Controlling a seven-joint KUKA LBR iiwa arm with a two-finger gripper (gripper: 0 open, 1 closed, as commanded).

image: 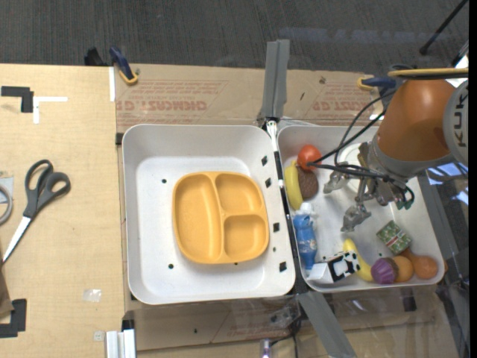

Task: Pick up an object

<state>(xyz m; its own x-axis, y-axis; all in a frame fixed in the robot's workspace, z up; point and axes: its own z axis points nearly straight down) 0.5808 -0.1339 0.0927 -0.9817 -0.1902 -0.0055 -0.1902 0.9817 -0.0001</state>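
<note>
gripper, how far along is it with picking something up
Done: the gripper is positioned over the right bin, among the objects. In hand: nothing visible between its fingers. Left: grasping and lifting one, perhaps the nearby green block; the yellow tray sits in the left bin.
</note>
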